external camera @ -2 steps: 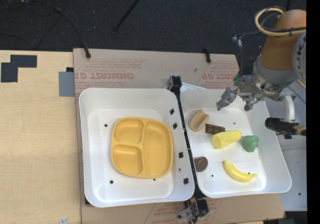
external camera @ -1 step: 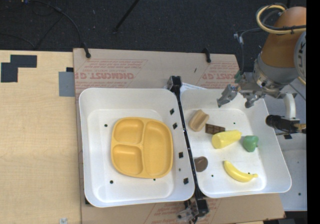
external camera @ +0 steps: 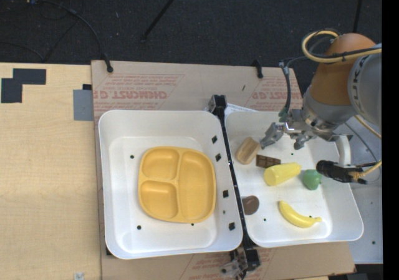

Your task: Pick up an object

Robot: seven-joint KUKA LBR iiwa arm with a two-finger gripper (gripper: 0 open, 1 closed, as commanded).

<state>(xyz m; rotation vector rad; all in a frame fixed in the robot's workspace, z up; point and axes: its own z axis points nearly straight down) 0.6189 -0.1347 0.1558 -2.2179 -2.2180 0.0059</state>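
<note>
Stage: approach. The hand (external camera: 287, 134) is hovering over the back part of the right bin (external camera: 349, 219); its two fingers are standing spread apart, and nothing is sitting between them. No object is lifted yet, so the pick is judged to be only beginning.

Next move, as a judgement: the hand is needing to settle on one target, come down over it with the fingers straddling it, and close. The tan block (external camera: 247, 149) and the dark brown piece (external camera: 267, 161) are lying nearest, just in front of the fingertips.

Count, right bin:
- tan block, one
- dark brown piece, one
- yellow cone-shaped item (external camera: 282, 174), one
- green item (external camera: 311, 179), one, lying just beside the cone-shaped item
- banana (external camera: 298, 215), one, lying toward the front
- brown round item (external camera: 250, 204), one, sitting against the divider

Count, left bin (external camera: 118, 148):
- yellow sectioned plate (external camera: 177, 184), one, lying flat

Bins on the table (external camera: 43, 166): two.
</note>
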